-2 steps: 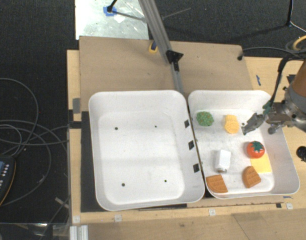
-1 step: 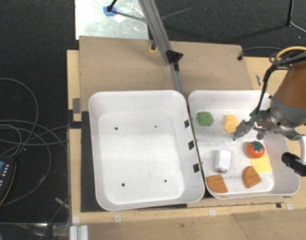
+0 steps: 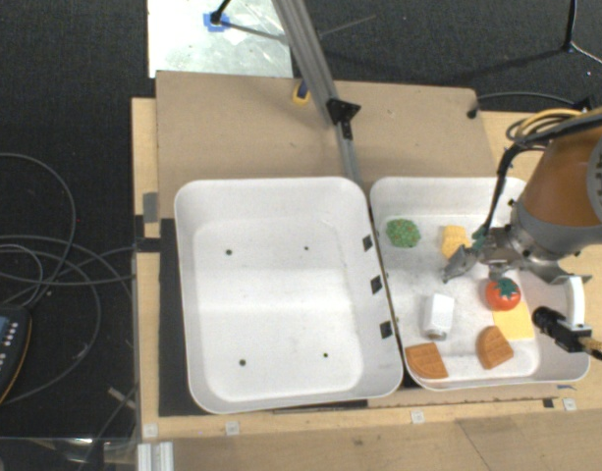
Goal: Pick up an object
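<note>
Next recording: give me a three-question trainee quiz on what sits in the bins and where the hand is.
1. True or false: the green object lies in the left bin.
2. Which item is closest to the hand? A. white block B. yellow piece C. tomato
3. How many brown bread-like pieces lie at the near edge of the right bin?

Key: 1. False, it is in the right bin. 2. B. 3. Two; the other is beside a yellow slice.

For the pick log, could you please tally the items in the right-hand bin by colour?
Green: 1, a bumpy piece
Yellow: 2, a small chunk and a flat slice
Red: 1, a tomato
White: 1, a block
Orange-brown: 2, one piece and another
Total: 7
</note>
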Available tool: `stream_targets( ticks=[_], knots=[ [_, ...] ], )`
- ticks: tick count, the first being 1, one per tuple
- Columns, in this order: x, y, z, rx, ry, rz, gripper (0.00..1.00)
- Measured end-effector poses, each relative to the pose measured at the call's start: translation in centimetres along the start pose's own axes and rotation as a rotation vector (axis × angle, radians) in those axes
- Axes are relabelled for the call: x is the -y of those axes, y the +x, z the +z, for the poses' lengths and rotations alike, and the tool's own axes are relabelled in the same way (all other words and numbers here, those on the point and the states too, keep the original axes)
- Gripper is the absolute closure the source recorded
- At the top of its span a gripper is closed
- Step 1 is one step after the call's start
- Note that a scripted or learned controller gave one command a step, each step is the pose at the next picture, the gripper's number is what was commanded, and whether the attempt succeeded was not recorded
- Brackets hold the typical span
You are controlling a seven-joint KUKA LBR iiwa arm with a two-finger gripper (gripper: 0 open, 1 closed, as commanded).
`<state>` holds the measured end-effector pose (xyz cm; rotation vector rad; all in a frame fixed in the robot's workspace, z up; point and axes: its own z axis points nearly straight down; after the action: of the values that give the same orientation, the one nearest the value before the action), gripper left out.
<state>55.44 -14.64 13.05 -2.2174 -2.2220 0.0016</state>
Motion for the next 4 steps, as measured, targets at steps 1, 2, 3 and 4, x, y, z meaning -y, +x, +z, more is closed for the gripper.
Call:
stream_targets(
  ticks=[1, 2, 3, 4],
  knots=[
    [-0.1, -0.1, -1.4, 0.001, -0.006, 0.0, 1.0],
    [-0.1, 0.4, -7.6, 0.003, -0.01, -0.004, 1.0],
    [-0.2, 0.4, -10.8, 0.002, -0.008, -0.004, 1.0],
    [0.6, 6.4, -11.5, -0.002, -0.004, -0.009, 1.0]
  ],
)
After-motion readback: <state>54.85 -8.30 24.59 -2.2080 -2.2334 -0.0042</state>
